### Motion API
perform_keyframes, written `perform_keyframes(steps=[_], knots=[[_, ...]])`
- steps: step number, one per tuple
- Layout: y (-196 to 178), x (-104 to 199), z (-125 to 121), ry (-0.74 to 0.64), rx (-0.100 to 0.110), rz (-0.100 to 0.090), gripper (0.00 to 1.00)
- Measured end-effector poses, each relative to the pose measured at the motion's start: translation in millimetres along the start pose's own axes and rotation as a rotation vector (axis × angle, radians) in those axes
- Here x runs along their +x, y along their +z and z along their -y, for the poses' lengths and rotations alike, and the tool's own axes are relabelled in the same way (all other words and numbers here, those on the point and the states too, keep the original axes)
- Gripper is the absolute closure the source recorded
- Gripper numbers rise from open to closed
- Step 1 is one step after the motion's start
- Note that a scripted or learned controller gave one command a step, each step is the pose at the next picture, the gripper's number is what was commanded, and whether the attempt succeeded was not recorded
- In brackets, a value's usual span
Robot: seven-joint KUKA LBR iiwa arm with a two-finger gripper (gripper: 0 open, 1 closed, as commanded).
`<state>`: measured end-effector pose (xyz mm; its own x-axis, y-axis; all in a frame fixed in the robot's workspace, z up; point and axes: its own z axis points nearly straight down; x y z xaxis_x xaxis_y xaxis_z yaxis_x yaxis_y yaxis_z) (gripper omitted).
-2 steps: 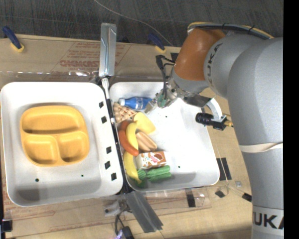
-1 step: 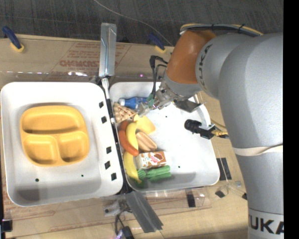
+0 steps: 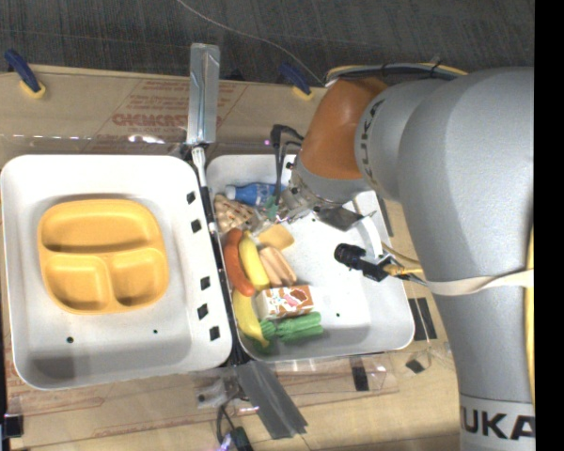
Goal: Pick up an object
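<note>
My gripper [image 3: 284,207] hangs low at the back left of the right bin [image 3: 381,318], under the orange wrist band. Just to its left lies a small blue bottle [image 3: 252,194], with a tan ridged piece [image 3: 229,214] in front of it. A pale yellow block [image 3: 275,238] sits right below the gripper. Along the bin's left side lie a red sausage [image 3: 232,259], a yellow banana [image 3: 254,263] and pale pink sausages [image 3: 278,269]. Nearer the front are a small printed carton [image 3: 288,302], a green toy [image 3: 293,328] and another banana [image 3: 246,318].
The left bin [image 3: 19,336] holds a yellow divided tray [image 3: 101,252]. A metal bar [image 3: 203,92] rises at the back between the bins. The bulky grey arm covers the right side of the bench. The right bin's floor at the front right is bare white.
</note>
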<state>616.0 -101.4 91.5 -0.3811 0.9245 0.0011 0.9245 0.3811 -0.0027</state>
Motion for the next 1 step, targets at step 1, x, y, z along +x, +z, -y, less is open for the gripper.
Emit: perform_keyframes(steps=[1], knots=[[-0.7, -0.4, -0.3, 0.001, -0.001, 0.001, 0.0]])
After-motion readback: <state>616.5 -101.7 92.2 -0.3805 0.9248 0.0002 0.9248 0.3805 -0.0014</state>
